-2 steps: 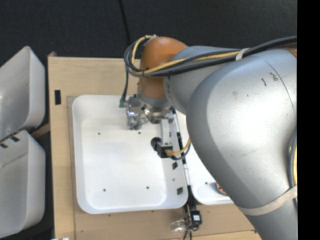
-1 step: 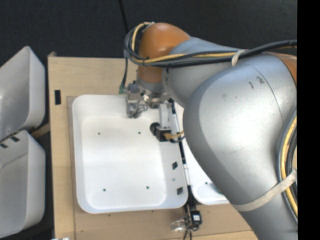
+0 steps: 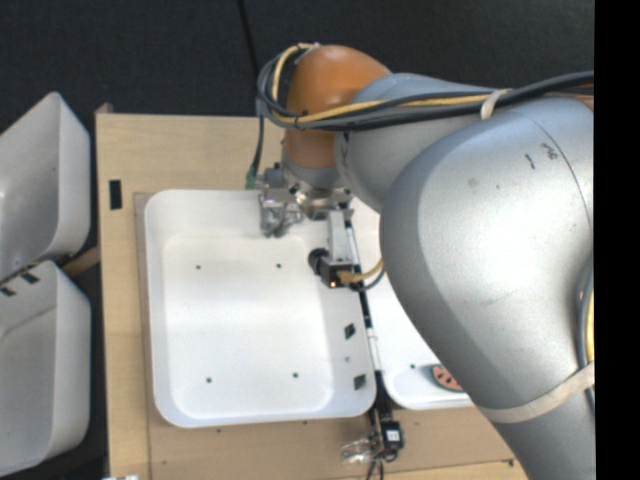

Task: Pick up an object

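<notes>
At the far left of the frame we see two white rounded containers, one above the other, standing off the edge of the light wooden bench. A small dark slot marks the bench near its upper left corner.

Moving right, the left bin fills the middle of the frame: a shallow white tray with rounded corners and four tiny dark dots on its floor. We see no loose item lying in it.

Over the upper right corner of this bin hangs the gripper, a small metallic grey assembly pointing down toward the bin's back rim. We cannot tell from this angle whether it is released or clenched, and we see nothing caught in it. Above it sits the orange band of the wrist, with black and yellow cables looping over it.

A thin black strip with small fittings runs down the gap between the two bins, ending in a small clip at the bottom edge of the bench.

Further right, the large grey arm covers most of the right bin. At that bin's lower edge, just under the arm, we glimpse a small orange-red object, partly hidden; we cannot say what it is
</notes>
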You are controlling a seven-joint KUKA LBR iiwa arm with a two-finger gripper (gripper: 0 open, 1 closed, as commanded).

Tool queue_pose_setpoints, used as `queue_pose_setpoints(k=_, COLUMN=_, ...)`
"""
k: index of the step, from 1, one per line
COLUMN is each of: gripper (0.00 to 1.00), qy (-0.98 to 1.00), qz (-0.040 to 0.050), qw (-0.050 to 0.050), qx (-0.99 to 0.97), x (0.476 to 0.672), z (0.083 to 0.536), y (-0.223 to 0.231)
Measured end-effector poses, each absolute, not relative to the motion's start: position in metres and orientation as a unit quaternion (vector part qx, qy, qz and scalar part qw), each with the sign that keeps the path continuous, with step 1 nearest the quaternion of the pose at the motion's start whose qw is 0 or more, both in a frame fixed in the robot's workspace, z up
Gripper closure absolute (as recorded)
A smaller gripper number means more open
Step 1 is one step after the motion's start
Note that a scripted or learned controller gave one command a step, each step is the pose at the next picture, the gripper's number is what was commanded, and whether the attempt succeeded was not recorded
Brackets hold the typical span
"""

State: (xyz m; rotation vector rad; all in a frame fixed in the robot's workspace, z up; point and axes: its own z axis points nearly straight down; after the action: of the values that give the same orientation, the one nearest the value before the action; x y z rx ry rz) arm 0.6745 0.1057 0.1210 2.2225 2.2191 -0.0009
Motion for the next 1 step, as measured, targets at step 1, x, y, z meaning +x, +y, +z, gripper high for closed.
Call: queue_pose_setpoints(k=1, gripper=1.0, qy=0.709, qz=0.0027, qw=0.001, qx=0.705, x=0.6769, z=0.1715, y=0.1662)
